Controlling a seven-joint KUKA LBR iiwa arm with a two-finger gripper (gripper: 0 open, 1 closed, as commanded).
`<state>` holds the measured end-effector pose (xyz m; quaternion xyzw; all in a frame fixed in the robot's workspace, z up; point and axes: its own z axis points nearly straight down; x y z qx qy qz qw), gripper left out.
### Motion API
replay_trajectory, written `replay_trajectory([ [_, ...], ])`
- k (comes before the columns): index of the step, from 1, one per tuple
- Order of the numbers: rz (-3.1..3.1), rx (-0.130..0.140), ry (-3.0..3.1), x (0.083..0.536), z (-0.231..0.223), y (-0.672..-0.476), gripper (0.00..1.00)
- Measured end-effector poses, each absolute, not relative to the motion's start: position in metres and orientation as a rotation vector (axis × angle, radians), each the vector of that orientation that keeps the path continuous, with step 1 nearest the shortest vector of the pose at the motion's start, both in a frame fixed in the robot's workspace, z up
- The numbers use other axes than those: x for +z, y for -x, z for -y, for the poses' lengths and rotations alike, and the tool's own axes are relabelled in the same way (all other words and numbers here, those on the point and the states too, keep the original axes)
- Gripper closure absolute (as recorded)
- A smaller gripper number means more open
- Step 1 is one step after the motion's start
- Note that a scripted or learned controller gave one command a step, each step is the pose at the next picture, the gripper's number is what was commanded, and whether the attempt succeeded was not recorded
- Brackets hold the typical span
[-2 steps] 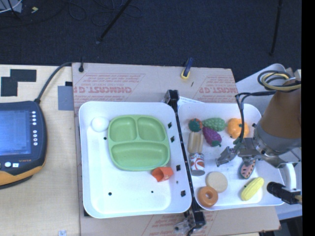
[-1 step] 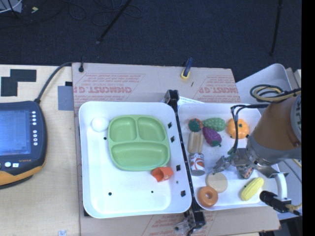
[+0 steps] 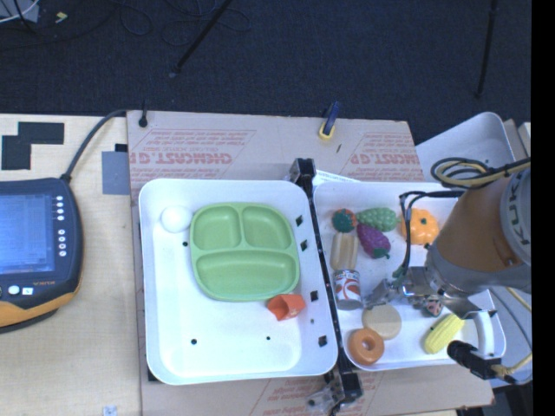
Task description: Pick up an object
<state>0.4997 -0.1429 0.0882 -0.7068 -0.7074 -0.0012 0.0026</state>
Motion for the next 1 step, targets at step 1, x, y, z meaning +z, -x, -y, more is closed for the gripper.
replay_trajectory([
  [1,2.213,-0.007,2.225,0.0983,0.1443,-0.5012,1.0],
])
